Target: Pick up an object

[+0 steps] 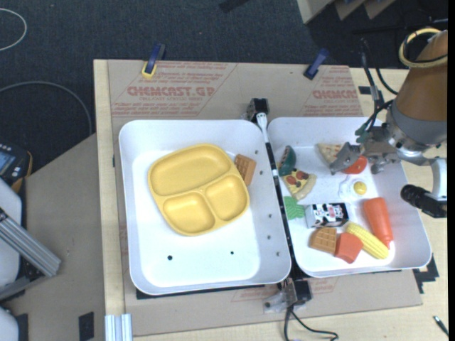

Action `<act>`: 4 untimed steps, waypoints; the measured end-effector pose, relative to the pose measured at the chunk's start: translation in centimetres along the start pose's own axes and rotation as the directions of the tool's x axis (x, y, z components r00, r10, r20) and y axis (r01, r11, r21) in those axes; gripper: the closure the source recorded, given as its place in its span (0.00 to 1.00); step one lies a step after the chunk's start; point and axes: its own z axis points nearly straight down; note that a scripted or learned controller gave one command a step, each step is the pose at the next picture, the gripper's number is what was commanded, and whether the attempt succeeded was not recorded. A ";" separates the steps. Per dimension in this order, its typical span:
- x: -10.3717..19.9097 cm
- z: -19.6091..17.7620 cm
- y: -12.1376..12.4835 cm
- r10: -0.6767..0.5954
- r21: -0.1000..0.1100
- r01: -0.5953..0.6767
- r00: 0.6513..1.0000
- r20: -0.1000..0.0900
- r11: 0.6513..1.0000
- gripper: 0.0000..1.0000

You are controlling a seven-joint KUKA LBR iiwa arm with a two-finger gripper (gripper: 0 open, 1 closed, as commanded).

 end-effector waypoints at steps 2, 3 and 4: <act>-0.6 4.1 -0.4 -0.002 -0.009 0.002 1.000 0.001 1.000 0.00; -0.6 9.4 -0.4 -0.002 -0.008 0.002 1.000 0.000 1.000 0.00; -0.6 8.0 -0.3 -0.002 -0.015 0.002 1.000 0.002 1.000 1.00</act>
